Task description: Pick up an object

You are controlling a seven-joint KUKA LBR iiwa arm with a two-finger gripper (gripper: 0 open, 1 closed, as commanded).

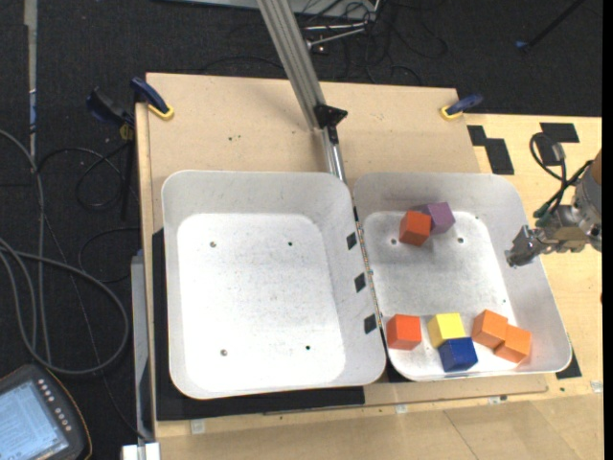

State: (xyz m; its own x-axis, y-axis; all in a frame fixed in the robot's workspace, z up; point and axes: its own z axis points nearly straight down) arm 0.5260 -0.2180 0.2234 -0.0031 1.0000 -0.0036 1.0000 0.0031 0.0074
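Spanning most of the view is the tan bench [287, 123], w/ two yellow-tipped clamps at its far corners and dark carpet and cables around it. On it sit two shallow white bins side by side: left bin [192, 286] shows just speckled floor, right bin [450, 271] carries all the blocks. A grey metal pole [292, 46] slants down from the top edge to the seam between the bins; its upper end is cut off by the frame. The arm [586, 209] comes in at the right edge, mostly cropped, so only a grey wrist section is visible. Its gripper [522, 250] sits over the right bin's right rim, well apart from every block; it's small, dark and blurry, so can't tell whether it's released or clenched, and nothing visible is in it. Blocks: two orange blocks [503, 335] touch or overlap at the near right corner, hard to separate. An orange block [404, 331] sits near-left, a yellow block [445, 328] just beside it, and a blue block [459, 354] touches the yellow one's near side. Toward the far side, another orange block [416, 227] touches a purple block [441, 216], which it partly hides. Bottom left, a screen corner [34, 420] is cut off.
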